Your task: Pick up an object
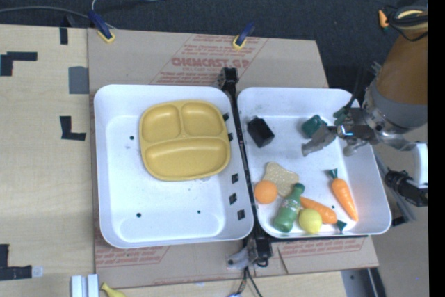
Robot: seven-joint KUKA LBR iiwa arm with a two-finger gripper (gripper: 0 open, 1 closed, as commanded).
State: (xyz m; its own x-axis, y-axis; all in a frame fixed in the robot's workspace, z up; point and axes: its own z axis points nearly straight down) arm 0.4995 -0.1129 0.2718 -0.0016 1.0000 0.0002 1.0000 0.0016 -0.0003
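Plastic, all of it: toy food, light and rigid, glossy skins that can slip under a two-finger pinch.
Right bin: shallow white plastic bin holds every loose item; nearest to the claw is a small dark-green toy piece in its upper middle, exact shape too small to tell.
Gripper: grey two-finger gripper hangs low over the right bin, just right of and below the green piece; fingers look spread, one dark finger angled toward the bin's centre, nothing between them.
Likely target: green piece, by proximity. My read only.
Grip point: across its narrowest width, centred, so it doesn't squirt out sideways.
Alternatives: orange plastic carrot with green top lies alone by the right wall, long and tapered; take it mid-body across the short axis, not at the thin tip.
Cluster: green toy bottle, yellow lemon-like ball, orange round fruit and tan bread-shaped slice touch or nearly touch at the bin's lower edge; crowded, round ones roll.
Black block: small black cube-like block sits apart at upper left, flat faces, easiest geometry.
Left bin: yellow three-compartment plastic plate; broad, flat, poor pinch target.
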